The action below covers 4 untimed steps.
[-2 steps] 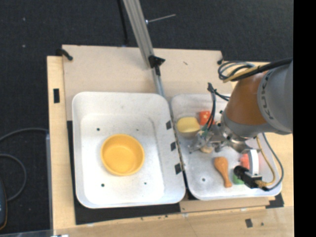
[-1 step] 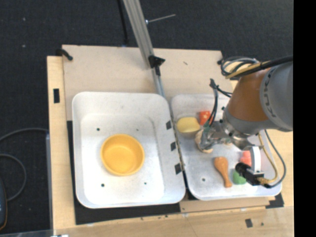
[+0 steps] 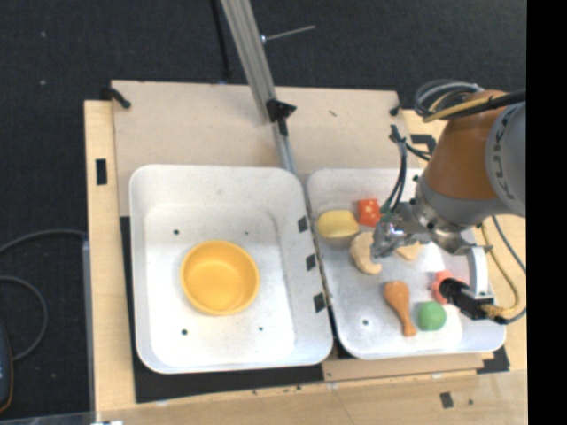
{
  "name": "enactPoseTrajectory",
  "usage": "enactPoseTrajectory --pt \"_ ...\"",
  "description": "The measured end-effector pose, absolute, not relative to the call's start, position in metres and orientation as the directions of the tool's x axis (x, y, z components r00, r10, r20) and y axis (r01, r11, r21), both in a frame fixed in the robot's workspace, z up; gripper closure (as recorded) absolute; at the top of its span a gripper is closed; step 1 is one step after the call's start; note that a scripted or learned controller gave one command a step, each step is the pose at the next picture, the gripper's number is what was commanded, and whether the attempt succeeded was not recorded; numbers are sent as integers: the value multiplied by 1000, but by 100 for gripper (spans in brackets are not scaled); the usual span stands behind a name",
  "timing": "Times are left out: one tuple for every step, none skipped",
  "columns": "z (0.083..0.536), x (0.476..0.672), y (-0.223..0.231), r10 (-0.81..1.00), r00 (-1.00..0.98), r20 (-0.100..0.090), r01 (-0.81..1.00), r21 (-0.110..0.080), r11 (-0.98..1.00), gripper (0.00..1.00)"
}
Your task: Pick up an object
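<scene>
The grey arm's gripper [image 3: 387, 240] hangs over a lumpy beige piece [image 3: 364, 256]; its finger state I cannot tell. A smooth yellow bowl [image 3: 220, 277] sits at nine o'clock in the left bin [image 3: 159, 193].

A round yellow plastic bowl [image 3: 220, 277] sits in the left white bin [image 3: 151, 193]. The right white bin [image 3: 354, 339] holds a yellow lemon-shaped toy [image 3: 337, 224] far left, a small red toy [image 3: 368, 210] just right of it, and an orange drumstick toy [image 3: 400, 305] beside a green ball [image 3: 431, 316] near.
</scene>
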<state>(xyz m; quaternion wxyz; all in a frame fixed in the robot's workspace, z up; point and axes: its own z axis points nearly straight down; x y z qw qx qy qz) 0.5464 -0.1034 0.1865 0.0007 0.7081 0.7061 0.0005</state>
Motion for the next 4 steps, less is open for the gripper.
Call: enactPoseTrajectory --pt "205 548 -104 1000 -2 0 1000 4 2 100" --pt "212 555 -42 1000 -9 2 1000 3 9 100" --pt "229 557 5 1000 -9 2 1000 4 9 100" --pt "229 553 49 1000 -8 2 1000 2 8 100"
